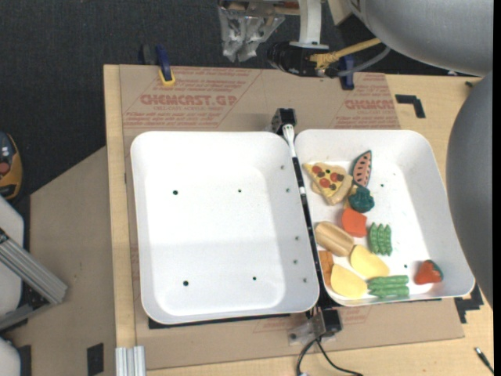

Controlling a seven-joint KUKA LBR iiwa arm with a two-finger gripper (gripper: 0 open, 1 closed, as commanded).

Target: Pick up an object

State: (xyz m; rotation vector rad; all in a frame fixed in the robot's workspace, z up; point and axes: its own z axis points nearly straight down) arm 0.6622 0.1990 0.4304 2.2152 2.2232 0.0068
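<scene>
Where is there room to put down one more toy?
The whole left bin is bare. In the right bin, there is bare floor along the right wall, between the watermelon and the strawberry. The left side by the divider, from pizza down to the beans, is crowded.

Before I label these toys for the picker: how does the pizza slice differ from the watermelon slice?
The pizza slice is tan with red dots and lies flat; the watermelon slice is red with a green rind, narrower, and stands more on edge. The pizza slice lies nearer the bins' divider. Both are wedges in the right bin.
</scene>
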